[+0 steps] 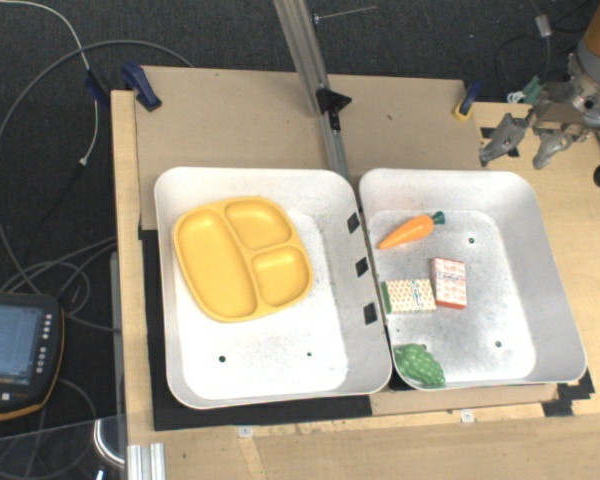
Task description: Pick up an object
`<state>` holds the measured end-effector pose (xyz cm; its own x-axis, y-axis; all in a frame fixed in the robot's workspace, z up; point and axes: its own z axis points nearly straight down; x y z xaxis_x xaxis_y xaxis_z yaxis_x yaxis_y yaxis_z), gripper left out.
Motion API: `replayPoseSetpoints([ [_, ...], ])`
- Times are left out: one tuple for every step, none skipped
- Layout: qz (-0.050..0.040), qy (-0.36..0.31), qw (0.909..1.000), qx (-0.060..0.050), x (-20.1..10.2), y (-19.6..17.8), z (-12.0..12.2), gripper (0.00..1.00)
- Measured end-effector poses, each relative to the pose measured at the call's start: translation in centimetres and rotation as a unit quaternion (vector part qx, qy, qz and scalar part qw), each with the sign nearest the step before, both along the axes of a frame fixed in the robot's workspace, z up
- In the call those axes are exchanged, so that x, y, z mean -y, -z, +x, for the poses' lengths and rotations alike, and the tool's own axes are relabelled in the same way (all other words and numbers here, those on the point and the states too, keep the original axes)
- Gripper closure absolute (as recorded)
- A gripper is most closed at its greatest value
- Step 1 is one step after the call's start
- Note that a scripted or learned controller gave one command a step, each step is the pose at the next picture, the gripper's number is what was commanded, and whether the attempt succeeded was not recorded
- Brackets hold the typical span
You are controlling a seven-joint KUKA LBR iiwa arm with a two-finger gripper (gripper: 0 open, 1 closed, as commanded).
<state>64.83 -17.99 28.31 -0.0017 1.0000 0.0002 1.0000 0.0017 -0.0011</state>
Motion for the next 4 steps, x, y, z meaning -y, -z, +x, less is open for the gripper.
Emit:
replayPoseSetpoints([
  [-0.0001, 0.000, 1.0000, 0.000, 0.0, 0.0, 0.0, 0.00],
  [0.0007, 0.000, 1.0000, -0.002, -0.8, 4.9, 0.5, 0.00],
  [0.0010, 0.000, 1.0000, -0.004, -1.4, 11.1, 0.2, 0.00],
  [0.0007, 0.001, 1.0000, -0.003, -1.5, 15.5, -0.4, 0.00],
])
